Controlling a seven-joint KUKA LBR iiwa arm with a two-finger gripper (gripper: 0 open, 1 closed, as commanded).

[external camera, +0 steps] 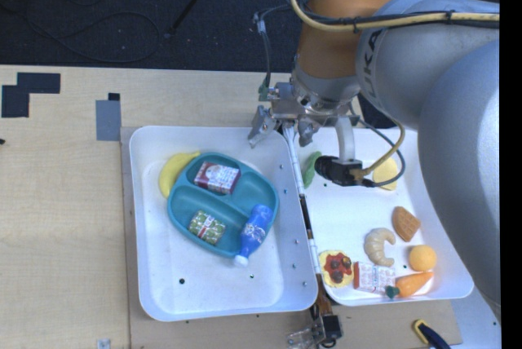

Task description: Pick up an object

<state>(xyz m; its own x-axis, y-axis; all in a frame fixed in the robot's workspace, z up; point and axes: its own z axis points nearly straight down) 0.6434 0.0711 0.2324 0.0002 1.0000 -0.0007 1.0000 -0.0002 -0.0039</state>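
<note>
My gripper (pixel 283 130) hangs over the far end of the wall between the two bins, its fingers spread open with nothing between them. Just below it in the right bin (pixel 351 209) lie a green vegetable (pixel 309 169) and a yellow fruit (pixel 388 170). In the left bin (pixel 155 274) a teal divided plate (pixel 181 209) holds a red box (pixel 216 177), a green box (pixel 207 227) and a blue bottle (pixel 254 231). A yellow banana (pixel 172 170) lies behind the plate.
Near the front of the right bin lie a bread roll (pixel 405 223), a croissant (pixel 379 245), an orange (pixel 422 258), a carrot (pixel 413 284), a pizza slice (pixel 336 267) and a red-white packet (pixel 373 278). The arm's bulk covers that bin's right side.
</note>
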